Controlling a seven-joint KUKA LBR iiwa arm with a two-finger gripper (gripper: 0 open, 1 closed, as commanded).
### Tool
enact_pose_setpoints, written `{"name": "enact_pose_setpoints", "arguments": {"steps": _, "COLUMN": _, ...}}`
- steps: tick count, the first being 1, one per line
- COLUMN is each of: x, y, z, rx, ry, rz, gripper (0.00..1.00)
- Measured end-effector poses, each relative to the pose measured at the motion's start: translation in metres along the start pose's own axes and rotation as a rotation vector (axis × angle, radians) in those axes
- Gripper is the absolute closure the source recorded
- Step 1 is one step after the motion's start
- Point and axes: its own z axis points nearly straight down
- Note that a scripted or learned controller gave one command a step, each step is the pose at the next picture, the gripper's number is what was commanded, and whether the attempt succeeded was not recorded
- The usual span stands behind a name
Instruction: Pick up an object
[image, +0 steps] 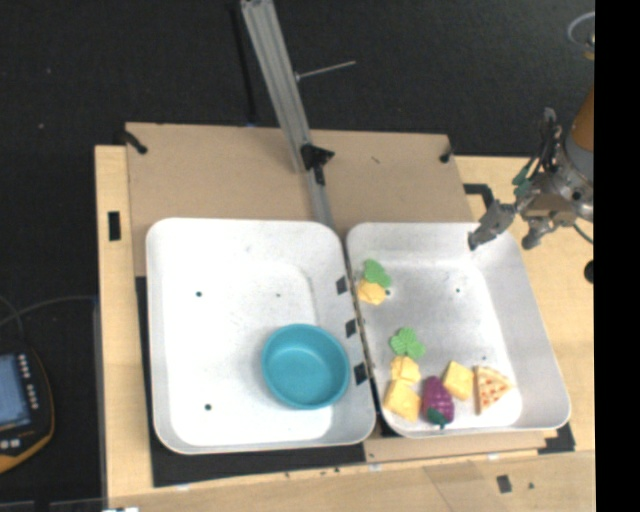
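My gripper (508, 232) hangs over the far right corner of the right bin (500, 300), its two dark fingers spread open with nothing between them. Well below it, along the bin's near edge, lie a pizza slice (490, 387), a yellow cube (458, 379), purple grapes (437, 400) and two yellow pieces (403, 398), with a green leafy piece (406, 343) just above them. A yellow and green piece (373, 285) rests by the bin's left wall. A blue bowl (303, 365) sits in the left bin (220, 280).
A slanted metal pole (290, 110) rises from the far edge where the two bins meet. Brown board lies behind the bins. A handheld controller (20, 400) sits off the bench at the far left.
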Motion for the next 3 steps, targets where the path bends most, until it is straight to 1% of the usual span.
{"name": "enact_pose_setpoints", "arguments": {"steps": 1, "x": 0.0, "y": 0.0, "z": 0.0, "rx": 0.0, "ry": 0.0, "rz": 0.0, "gripper": 0.0}}
{"name": "enact_pose_setpoints", "arguments": {"steps": 2, "x": -0.003, "y": 0.006, "z": 0.044, "rx": 0.004, "ry": -0.001, "rz": 0.003, "gripper": 0.0}}
{"name": "enact_pose_setpoints", "arguments": {"steps": 3, "x": -0.01, "y": 0.002, "z": 0.088, "rx": 0.005, "ry": -0.002, "rz": 0.005, "gripper": 0.0}}
